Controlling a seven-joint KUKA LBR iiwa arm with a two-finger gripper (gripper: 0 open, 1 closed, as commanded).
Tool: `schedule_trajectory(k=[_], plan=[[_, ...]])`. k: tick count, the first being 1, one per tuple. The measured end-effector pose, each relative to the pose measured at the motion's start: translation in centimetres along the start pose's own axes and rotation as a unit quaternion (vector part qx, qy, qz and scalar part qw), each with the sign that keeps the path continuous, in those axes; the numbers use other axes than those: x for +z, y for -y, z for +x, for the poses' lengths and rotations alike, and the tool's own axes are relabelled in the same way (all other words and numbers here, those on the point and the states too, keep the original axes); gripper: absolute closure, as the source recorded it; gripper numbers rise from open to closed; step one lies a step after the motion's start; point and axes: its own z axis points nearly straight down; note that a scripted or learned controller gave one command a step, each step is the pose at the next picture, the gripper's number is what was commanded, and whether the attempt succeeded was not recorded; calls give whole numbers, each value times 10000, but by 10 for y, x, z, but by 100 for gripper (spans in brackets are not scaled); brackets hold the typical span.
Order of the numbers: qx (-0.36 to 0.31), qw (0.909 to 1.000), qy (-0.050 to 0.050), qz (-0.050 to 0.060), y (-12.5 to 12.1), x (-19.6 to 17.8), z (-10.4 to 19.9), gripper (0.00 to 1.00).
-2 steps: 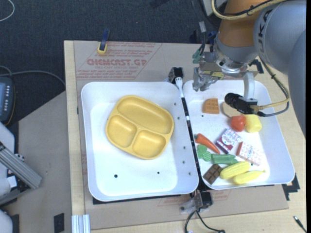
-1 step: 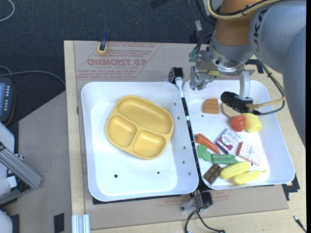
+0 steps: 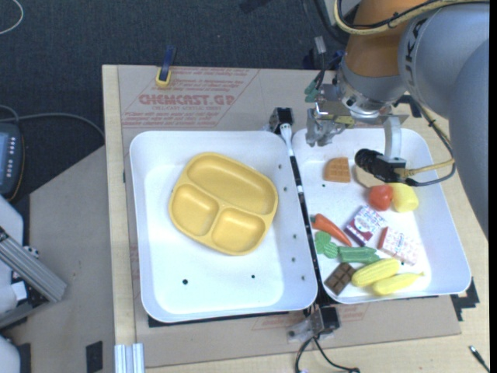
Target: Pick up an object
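Gripper (image 3: 321, 133), fingers apart and empty, hovers above the cracker (image 3: 337, 170); descending off-centre risks closing on nothing

- I see the bench (image 3: 116, 208) — a pale brown board with red lettering along its far edge.
- A small yellow clip (image 3: 164, 74) sits at that far edge, near the left corner.
- Two shallow white bins rest directly on it, touching side by side — the left bin (image 3: 155, 286) and the right bin (image 3: 450, 255).
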Motion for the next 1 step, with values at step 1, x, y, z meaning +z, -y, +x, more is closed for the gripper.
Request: schedule_trajectory(k=[1], plan=[[-1, 10000, -3, -24, 5, -18, -1, 100]])
